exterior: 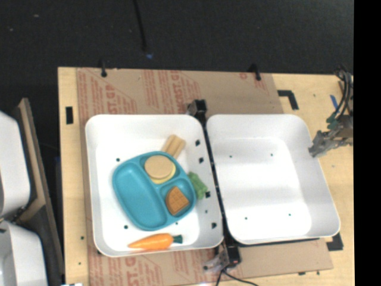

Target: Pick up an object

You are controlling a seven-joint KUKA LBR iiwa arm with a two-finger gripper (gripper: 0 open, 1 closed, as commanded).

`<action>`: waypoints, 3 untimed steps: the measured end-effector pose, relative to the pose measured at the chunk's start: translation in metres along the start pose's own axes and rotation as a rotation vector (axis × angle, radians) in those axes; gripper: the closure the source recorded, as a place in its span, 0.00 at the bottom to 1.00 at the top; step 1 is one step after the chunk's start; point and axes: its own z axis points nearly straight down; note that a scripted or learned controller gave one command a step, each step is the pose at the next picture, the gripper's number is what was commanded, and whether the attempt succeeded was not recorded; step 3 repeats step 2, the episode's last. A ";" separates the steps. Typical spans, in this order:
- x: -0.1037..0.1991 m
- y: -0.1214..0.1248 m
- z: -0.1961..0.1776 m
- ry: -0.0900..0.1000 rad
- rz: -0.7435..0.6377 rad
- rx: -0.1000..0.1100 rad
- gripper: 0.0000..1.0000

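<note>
In the left bin (pixel 104 142) lies a blue divided plate (pixel 134 198). A round tan disc (pixel 161 167) and a brown waffle-like piece (pixel 177 201) rest in its compartments. A pale wooden block (pixel 174 145) leans at the plate's far edge. A small green piece (pixel 198 185) sits by its right side. An orange carrot (pixel 155 241) lies near the bin's front wall. My gripper (pixel 317 146) hangs at the right bin's right rim, far from all these objects, with nothing seen in it.
The right bin (pixel 268 177) sits beside the left one, with a black clip (pixel 197 107) at the far end of their seam. Both stand on a cardboard sheet (pixel 137 91) on the bench. Cables (pixel 342 100) hang at the far right.
</note>
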 end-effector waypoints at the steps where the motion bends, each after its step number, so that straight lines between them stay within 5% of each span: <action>1: 0.000 0.000 0.000 0.000 0.000 0.001 0.00; 2: 0.041 0.129 -0.055 0.001 -0.006 -0.002 0.00; 3: 0.041 0.129 -0.055 0.001 -0.006 -0.002 0.00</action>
